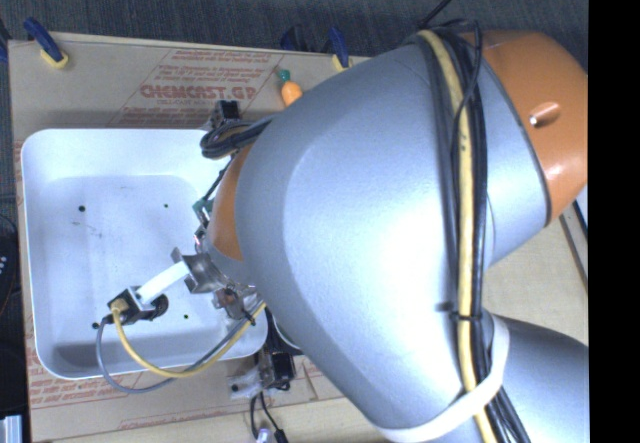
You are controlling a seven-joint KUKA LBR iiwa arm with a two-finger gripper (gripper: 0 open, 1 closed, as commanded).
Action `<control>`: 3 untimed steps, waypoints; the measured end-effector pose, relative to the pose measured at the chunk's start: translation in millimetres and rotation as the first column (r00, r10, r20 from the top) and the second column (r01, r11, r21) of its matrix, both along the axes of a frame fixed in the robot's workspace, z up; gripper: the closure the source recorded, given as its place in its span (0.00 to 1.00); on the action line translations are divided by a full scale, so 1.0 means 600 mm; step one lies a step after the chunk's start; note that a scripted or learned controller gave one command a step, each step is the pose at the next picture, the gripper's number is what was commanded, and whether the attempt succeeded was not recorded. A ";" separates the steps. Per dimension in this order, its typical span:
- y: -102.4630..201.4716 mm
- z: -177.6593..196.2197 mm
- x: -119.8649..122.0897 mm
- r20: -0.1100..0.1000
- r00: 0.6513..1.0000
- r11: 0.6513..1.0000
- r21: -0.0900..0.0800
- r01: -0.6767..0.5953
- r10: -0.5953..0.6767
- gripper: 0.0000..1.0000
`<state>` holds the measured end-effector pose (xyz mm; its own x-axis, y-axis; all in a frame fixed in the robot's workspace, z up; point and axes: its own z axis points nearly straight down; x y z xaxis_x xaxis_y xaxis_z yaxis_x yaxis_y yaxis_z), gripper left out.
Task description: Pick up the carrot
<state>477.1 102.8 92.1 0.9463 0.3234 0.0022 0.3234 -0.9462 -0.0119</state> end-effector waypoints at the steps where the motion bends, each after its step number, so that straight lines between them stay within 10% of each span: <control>1: -0.003 0.015 -0.003 -0.008 1.000 1.000 -0.002 -0.003 0.003 1.00; 3: -0.090 0.165 -0.003 -0.004 1.000 1.000 -0.009 -0.003 0.003 1.00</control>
